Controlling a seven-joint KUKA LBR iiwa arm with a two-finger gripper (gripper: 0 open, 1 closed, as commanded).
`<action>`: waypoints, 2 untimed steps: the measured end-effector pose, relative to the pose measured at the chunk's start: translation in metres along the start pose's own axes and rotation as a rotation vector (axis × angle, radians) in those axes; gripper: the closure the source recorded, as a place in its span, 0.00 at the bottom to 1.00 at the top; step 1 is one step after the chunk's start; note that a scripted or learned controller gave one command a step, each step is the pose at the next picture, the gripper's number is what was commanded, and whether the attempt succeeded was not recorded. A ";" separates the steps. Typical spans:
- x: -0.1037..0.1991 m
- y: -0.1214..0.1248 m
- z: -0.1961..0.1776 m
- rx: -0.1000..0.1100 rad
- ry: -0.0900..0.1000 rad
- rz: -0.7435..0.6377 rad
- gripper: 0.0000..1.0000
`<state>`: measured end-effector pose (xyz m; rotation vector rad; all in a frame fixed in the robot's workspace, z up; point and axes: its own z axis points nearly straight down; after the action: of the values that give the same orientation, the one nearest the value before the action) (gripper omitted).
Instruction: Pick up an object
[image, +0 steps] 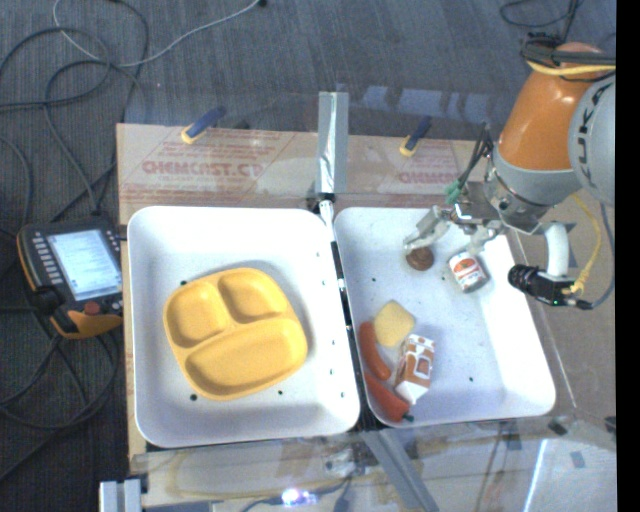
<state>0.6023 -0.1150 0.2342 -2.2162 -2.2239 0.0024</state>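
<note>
My gripper (449, 238) hangs over the back of the right bin (520, 340), open, with nothing between its fingers. One fingertip (420, 237) is just above a small brown round piece (420, 259). The other is right by a red and white can (466, 272) lying on its side. Nearer the front lie a pale yellow block (394, 322), a white and red carton (416, 364) and two red sausages (374, 352), one at the bin's front edge (389, 402).
In the left bin (150, 400) sits a yellow divided plate (236, 331). A metal post (331, 150) rises behind the wall between the bins. A handheld control pad (72, 268) sits off the bench at left.
</note>
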 end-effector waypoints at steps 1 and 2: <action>0.013 -0.108 0.140 -0.005 0.000 -0.273 0.00; 0.013 -0.106 0.131 -0.009 -0.001 -0.273 1.00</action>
<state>0.4957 -0.1022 0.1036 -1.8965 -2.5105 -0.0069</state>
